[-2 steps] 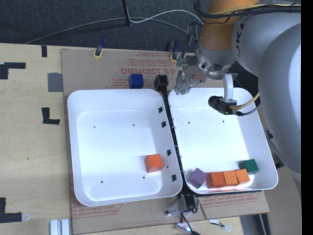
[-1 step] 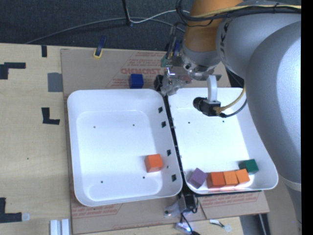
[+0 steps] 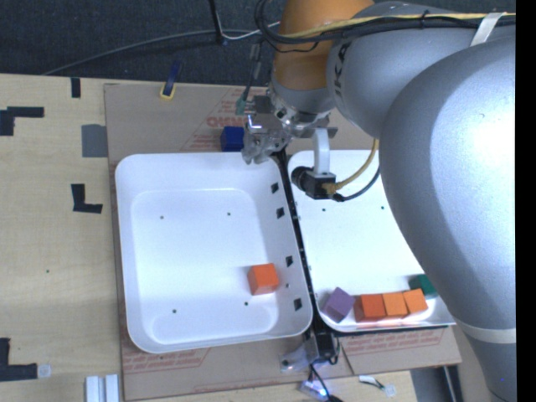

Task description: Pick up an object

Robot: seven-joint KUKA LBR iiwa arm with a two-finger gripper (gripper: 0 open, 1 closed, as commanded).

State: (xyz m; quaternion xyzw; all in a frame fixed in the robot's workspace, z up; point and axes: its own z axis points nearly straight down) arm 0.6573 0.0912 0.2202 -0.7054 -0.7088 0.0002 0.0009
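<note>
My gripper (image 3: 258, 141) hangs over the back rim of the left bin (image 3: 134, 224), near the divide between the two bins. A blue block (image 3: 231, 138) sits right beside it on its left, just behind that rim; whether it is gripped or merely next to the gripper is unclear. An orange cube (image 3: 263, 278) lies in the left bin's front right part. Along the front of the right bin (image 3: 352, 233) lie a purple block (image 3: 338, 304), three orange blocks (image 3: 392, 306) in a row and a green block (image 3: 425, 286), partly hidden by the arm.
The arm's grey body (image 3: 452, 141) covers much of the right bin. A black cable connector (image 3: 314, 182) dangles below the wrist. Both bins rest on cardboard (image 3: 193, 107); a small blue and yellow clip (image 3: 171, 82) lies at its back edge.
</note>
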